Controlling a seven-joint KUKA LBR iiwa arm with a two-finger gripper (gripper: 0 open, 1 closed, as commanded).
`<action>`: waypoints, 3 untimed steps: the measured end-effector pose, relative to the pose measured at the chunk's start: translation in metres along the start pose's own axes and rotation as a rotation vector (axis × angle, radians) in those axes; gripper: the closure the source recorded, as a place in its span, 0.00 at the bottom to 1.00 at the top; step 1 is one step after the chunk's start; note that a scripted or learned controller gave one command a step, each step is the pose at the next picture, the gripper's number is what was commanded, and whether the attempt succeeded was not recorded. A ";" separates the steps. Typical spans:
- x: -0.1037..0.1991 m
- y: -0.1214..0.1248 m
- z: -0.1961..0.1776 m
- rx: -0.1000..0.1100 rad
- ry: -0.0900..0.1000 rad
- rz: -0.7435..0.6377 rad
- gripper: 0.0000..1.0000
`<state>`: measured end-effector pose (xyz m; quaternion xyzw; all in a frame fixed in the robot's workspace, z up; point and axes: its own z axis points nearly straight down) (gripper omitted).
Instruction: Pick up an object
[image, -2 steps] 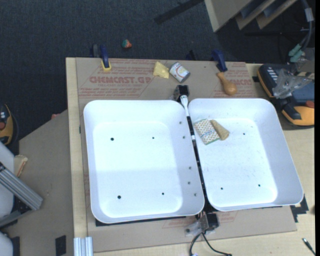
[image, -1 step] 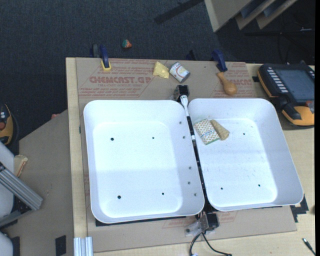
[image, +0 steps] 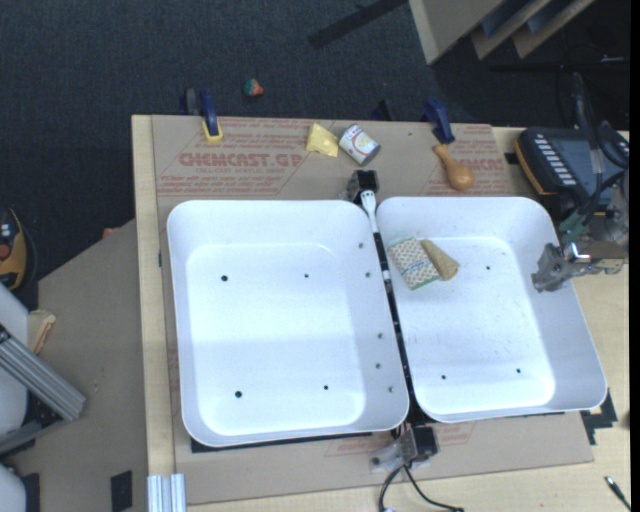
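The pincer (image: 553, 268) sits at the right bin's (image: 500, 390) right rim; I cannot tell its state. A patterned block (image: 410, 262) touches a tan cone (image: 441, 260) inside that bin.

White bins (image: 270, 240); tan cone (image: 441, 260); speckled pale block (image: 411, 263)

Two white bins side by side: left bin (image: 200, 330), right bin (image: 560, 360). Above them on the brown board (image: 250, 160): yellow wedge (image: 321, 140), small white box (image: 359, 144) just beside it, wooden handle (image: 453, 167) upper right. Blue clamps at top edge (image: 209, 113) and (image: 436, 119). Black device (image: 553, 160) far right. Tiny object on dark carpet (image: 254, 88), upper left.
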<state>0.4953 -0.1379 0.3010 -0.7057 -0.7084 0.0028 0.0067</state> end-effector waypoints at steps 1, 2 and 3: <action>-0.077 -0.018 -0.057 -0.021 -0.012 0.011 1.00; -0.042 -0.012 -0.244 -0.035 -0.013 0.000 1.00; -0.019 0.019 -0.008 0.003 0.000 0.003 1.00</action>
